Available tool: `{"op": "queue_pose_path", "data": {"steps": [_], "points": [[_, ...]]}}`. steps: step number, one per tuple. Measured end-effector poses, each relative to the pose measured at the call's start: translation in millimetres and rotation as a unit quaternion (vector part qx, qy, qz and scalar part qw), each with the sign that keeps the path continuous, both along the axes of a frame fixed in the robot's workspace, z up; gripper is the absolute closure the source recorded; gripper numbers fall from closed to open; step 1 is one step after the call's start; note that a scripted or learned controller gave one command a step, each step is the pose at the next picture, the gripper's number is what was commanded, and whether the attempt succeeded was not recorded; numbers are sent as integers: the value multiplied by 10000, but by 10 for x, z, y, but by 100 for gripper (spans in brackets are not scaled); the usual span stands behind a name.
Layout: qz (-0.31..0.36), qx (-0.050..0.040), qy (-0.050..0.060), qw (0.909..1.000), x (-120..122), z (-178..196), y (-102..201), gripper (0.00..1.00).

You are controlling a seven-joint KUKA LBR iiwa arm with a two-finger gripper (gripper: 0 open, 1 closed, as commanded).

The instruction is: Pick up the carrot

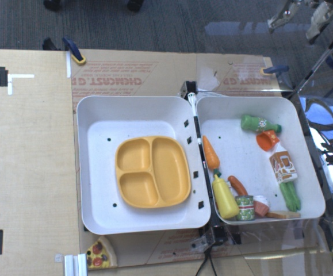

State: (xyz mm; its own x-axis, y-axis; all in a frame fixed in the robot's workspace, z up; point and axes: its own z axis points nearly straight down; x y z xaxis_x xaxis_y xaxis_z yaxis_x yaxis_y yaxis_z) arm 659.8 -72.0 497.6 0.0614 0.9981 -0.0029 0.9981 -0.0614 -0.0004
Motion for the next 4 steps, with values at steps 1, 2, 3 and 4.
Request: {"op": "queue_pose_path", "data": {"steps": [1,2,3,4], "points": [[-589,2,5,9983,1,428,625,0],[-538,5,8,9985,2,421,1354,0],[640,6,5,9979,2,422,1975,0],[649,-5,10,9979,15,498,1978,100]]}}
